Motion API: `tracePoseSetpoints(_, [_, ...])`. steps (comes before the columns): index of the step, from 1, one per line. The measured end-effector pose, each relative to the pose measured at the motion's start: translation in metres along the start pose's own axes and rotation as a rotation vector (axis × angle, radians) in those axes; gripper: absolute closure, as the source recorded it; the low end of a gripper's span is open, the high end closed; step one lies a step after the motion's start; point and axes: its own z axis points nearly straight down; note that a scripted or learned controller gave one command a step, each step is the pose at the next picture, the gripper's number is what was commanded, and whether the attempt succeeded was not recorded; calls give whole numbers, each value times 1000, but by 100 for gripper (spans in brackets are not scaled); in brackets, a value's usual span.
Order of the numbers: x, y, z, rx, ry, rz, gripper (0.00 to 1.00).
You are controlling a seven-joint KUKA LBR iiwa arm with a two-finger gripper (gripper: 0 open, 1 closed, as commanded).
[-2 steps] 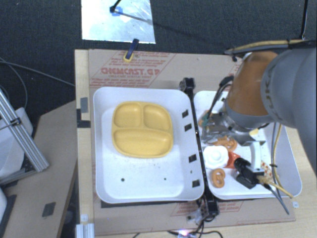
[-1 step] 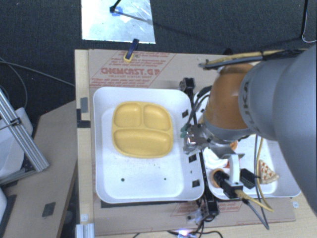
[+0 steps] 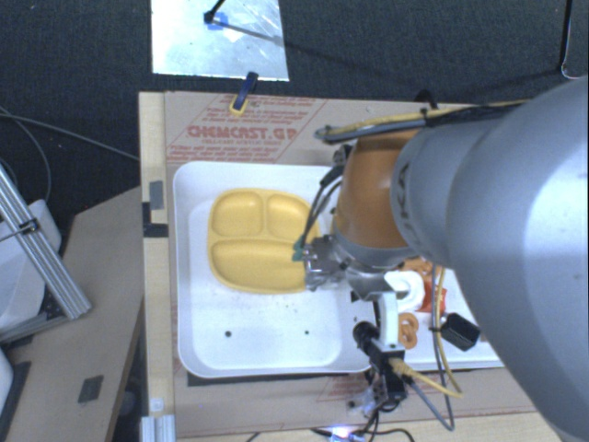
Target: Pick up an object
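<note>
Seeing the grey arm point(image 3: 497, 201) reaching in from the right and blocking most of the right bin point(image 3: 479, 364). Orange band point(image 3: 368, 196) sitting right over the seam between the two bins. Gripper point(image 3: 366, 291) tucked under the wrist, low by that seam, just beside the right edge of the yellow divided plate point(image 3: 258, 238). Can't make out its state at all, spread or pinched, way too buried under the wrist. Plate lying flat in the upper half of the left bin point(image 3: 258, 343), three compartments facing up. Over in the right bin, peeking out past the wrist: some small orange-and-white bits point(image 3: 419, 274), too hidden to name. Cardboard sheet point(image 3: 239, 122) with red print under both bins.
</note>
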Motion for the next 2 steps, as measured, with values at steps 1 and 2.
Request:
tracePoseSetpoints(1, [47, -15, 67, 6, -1, 1, 100])
tracePoseSetpoints(2, [37, 58, 85, 10, -1, 4, 100])
